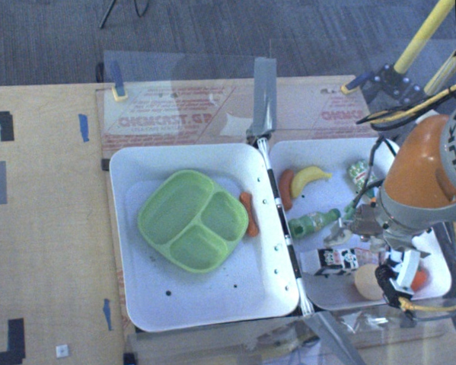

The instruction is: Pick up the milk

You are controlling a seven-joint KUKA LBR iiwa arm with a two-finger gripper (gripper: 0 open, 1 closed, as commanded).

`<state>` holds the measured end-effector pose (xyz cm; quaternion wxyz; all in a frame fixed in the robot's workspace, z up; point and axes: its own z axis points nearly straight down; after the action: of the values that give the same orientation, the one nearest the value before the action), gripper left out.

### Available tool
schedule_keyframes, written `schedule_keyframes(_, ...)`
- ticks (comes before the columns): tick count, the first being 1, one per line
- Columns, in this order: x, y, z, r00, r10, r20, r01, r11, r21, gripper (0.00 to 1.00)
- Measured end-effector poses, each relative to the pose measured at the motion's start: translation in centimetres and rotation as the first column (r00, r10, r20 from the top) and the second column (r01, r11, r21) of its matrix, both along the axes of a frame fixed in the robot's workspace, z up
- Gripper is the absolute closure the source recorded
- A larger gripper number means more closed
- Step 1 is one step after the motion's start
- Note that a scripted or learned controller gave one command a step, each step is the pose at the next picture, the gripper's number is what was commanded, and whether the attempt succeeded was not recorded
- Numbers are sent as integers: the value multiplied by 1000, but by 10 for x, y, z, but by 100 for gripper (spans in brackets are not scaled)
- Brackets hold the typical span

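The milk (338, 260) is a small carton with black and white cow patches. It lies on its side in the right bin (439, 281), near the front. My gripper (362, 233) hangs just above and to the right of the carton, under the arm's orange band (418, 177). The wrist hides the carton's right end. Nothing shows between the fingers.
In the right bin a green bottle (312, 223) lies just behind the milk, with a banana (309, 178) and a red sausage (286, 187) further back. A tan round item (367, 283) lies in front. The left bin (142, 297) holds a green divided plate (192, 222) and a carrot (249, 215).
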<state>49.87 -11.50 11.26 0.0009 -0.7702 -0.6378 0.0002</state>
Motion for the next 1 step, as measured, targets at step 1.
schedule_keyframes(1,-12,11,-21,976,217,23,-217,976,-16,0)
